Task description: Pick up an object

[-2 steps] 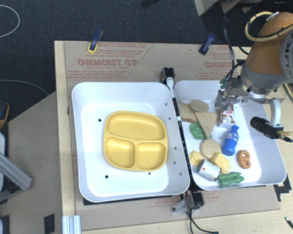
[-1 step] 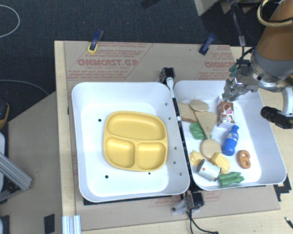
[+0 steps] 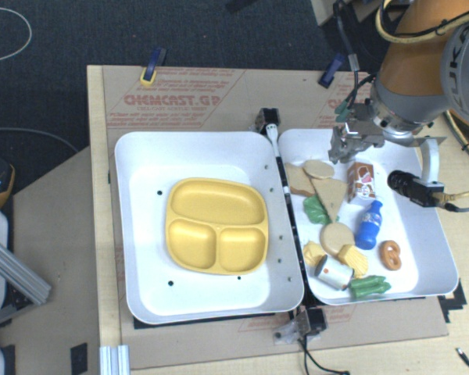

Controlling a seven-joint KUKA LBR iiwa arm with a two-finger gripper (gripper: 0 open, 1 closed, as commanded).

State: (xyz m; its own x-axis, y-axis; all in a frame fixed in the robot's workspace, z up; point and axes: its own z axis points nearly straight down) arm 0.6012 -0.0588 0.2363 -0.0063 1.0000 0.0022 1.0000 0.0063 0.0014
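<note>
Presently the gripper (image 3: 345, 148), finger state indeterminate, hangs over the right bin (image 3: 434, 244); descent should centre on one isolated item, squarely.

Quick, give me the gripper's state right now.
Gripper: over the far end of the right bin, above the toy food; open or closed cannot be told, and nothing is seen held.

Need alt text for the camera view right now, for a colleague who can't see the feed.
The gripper hangs over the far end of the right bin, above toy food including a blue bottle, a small carton and a pretzel. The left bin holds a yellow divided plate.
</note>
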